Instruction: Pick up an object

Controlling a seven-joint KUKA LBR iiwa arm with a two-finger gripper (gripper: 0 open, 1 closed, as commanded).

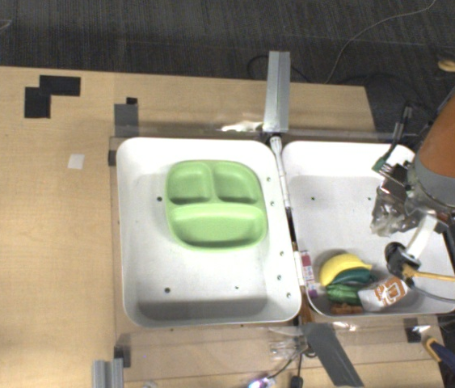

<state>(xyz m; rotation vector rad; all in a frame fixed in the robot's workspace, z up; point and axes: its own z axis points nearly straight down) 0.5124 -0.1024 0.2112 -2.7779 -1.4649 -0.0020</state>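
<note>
A heap of small objects lies in the right bin's [332,180] near corner: a yellow rounded piece [342,265], a dark green item [354,279] and a white and brown packet [386,293]. My gripper [387,217] hangs over the right bin near its right side, above and to the right of that heap. Nothing shows under it.
The left bin [142,241] holds a green divided plate [215,203]. A metal post [277,95] stands at the back between the bins. A yellow-tipped cable [429,275] trails from the arm across the right bin's near right corner.
</note>
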